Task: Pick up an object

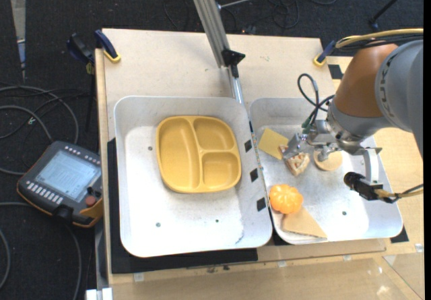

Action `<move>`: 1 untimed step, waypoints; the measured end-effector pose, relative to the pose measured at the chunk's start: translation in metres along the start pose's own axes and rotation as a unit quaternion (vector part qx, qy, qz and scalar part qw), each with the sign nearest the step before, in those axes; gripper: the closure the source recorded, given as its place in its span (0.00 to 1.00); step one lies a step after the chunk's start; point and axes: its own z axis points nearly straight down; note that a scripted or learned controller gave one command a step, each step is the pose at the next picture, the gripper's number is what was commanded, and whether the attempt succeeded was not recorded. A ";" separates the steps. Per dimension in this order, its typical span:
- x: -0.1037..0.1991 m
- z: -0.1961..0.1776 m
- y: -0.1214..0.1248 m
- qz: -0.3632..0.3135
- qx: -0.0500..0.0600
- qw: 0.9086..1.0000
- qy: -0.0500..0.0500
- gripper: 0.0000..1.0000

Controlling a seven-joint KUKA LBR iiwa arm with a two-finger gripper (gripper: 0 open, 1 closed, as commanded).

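The right bin [350, 221] holds several food items. A yellow cheese wedge [271, 143] lies near its left wall. A small brown crumbly piece [297, 164] sits beside a round beige disc [328, 162]. An orange mandarin [286, 199] rests at the front left, touching a tan triangular slice [304, 225]. My gripper [297, 149] hangs low over the brown piece, right at its top edge and next to the cheese wedge. The metal gripper body hides where it meets the brown piece.
The left bin [135, 224] holds a yellow three-compartment plate [199, 154]. A grey metal pole [210, 12] slants over the back of the bench. A black connector [360, 186] on the arm's cable sits over the right bin's right side.
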 end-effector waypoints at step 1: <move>-0.001 -0.014 0.002 0.000 -0.004 1.000 -0.001 1.00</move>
